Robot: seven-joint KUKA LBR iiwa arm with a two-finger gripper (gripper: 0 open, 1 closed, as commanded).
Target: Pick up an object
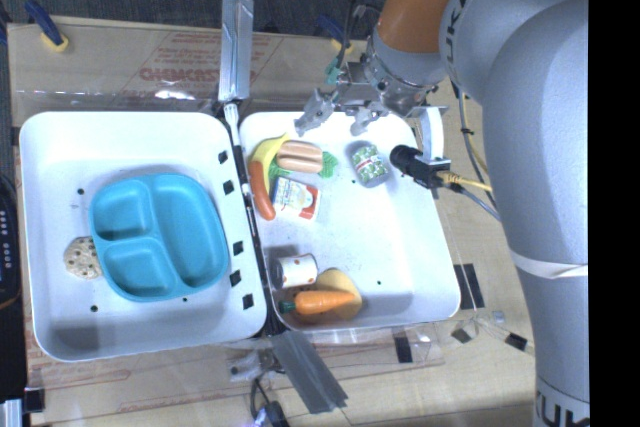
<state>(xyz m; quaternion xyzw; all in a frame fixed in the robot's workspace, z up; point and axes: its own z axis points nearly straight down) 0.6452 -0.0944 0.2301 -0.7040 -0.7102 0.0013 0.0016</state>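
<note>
My gripper (331, 120) hangs open over the far edge of the right bin (420, 245), with nothing between its fingers (307, 118). Just below it lie a hot dog (299, 157), a yellow banana (264, 153) and an orange sausage (261, 191). A small red and white carton (295, 198) rests beside them. A green patterned can (368, 164) lies to the right of the hot dog. At the bin's near edge sit a white cylinder (296, 269), a carrot (318, 304) and a tan rounded piece (338, 282).
The left bin (60, 315) holds a blue divided plate (156, 235) and a cookie (81, 258) at its left. A metal divider bar (236, 45) runs between the bins. A black cable plug (418, 165) hangs off the wrist over the right bin.
</note>
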